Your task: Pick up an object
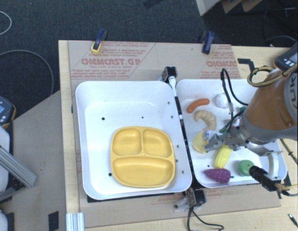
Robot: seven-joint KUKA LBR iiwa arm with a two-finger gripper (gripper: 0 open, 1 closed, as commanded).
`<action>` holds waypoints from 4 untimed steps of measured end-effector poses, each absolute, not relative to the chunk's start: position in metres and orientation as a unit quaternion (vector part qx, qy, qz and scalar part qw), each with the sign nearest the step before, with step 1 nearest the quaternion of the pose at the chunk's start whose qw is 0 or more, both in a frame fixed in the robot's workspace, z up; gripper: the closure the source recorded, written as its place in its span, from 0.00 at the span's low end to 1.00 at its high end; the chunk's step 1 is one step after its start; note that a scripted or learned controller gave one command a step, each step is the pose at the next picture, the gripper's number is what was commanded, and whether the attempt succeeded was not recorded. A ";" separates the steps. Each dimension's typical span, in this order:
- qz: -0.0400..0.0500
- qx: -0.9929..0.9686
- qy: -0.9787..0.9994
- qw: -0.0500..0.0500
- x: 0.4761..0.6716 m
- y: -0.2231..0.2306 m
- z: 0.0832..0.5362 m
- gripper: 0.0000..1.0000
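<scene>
Camera view has the gripper low in the right bin, seemingly in the reaching step over the yellow corn beside the purple grapes, though I cannot tell its state, so next it likely must settle squarely onto one piece before lifting.

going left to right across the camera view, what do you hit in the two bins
yellow divided plate in the left bin → then in the right bin: orange sausage → purple grapes → green toy. The croissant, lemon slice, corn and gripper overlap in order, so they are left out.
</scene>
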State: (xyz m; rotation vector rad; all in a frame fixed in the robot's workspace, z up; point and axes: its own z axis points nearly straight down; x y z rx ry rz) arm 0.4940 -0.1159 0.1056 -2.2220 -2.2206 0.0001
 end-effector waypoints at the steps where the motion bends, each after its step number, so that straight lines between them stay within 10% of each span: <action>1: 0.000 -0.707 -0.707 0.000 0.494 -0.116 0.106 0.00; 3: 0.001 -0.708 -0.707 0.003 0.478 -0.106 0.083 0.00; 4: -0.001 -0.708 -0.706 0.000 0.479 -0.106 0.095 1.00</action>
